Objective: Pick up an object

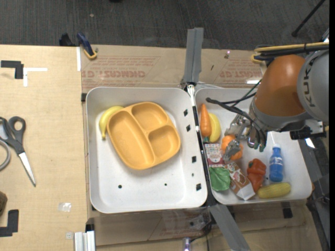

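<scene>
The end effector (242, 135) hangs low in the right bin (303, 192), beside an orange fruit (231, 146); its opening cannot be told.

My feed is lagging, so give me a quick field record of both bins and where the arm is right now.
left bin: yellow divided plate with a banana at its left edge
right bin: carrot, blue bottle, red pepper, green packet, yellow item at the near edge
arm: over the right bin
gripper: low among the items, by an orange object
grasp: cannot tell
</scene>
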